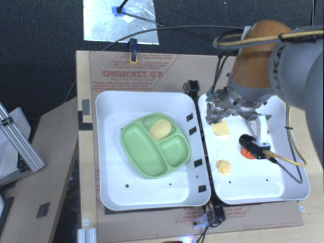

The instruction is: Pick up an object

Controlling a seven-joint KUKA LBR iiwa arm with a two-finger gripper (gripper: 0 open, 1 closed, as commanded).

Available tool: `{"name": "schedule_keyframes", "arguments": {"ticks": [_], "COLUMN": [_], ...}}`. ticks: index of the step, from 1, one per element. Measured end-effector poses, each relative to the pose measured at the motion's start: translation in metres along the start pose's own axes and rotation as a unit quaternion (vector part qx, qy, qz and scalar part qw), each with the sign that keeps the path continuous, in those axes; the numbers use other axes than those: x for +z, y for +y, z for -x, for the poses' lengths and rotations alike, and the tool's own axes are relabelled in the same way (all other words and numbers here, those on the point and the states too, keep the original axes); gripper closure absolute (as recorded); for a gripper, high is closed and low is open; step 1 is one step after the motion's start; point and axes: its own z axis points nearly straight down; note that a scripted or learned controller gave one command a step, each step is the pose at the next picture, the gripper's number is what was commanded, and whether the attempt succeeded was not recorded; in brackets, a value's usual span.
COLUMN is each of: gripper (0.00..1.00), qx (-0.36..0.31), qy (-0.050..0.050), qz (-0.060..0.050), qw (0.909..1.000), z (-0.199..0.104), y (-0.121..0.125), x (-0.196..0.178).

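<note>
Left bin (116, 186): one green plate (147, 156) with one yellow lump (161, 129) in its top compartment. Right bin (253, 184): one pale slice (220, 129) just beside the gripper (215, 113) (grip state unclear), one yellow nugget (223, 166) and one orange piece (247, 153). There is open floor along its near wall.

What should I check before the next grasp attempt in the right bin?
1. gripper over right bin: ok.
2. pale yellow slice just below gripper, uncovered: ok.
3. gripper already holding something: cannot tell.
4. yellow lump apart from pale yellow slice: ok.
5. orange piece fully visible: not ok, partly hidden.
6. green plate and its yellow piece in left bin, away from gripper: ok.
</note>
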Motion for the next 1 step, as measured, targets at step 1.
{"name": "schedule_keyframes", "arguments": {"ticks": [1], "gripper": [1.0], "qx": [0.0], "qy": [0.0], "qz": [0.0], "qw": [1.0], "z": [-0.051], "y": [0.0109], "x": [0.009]}}
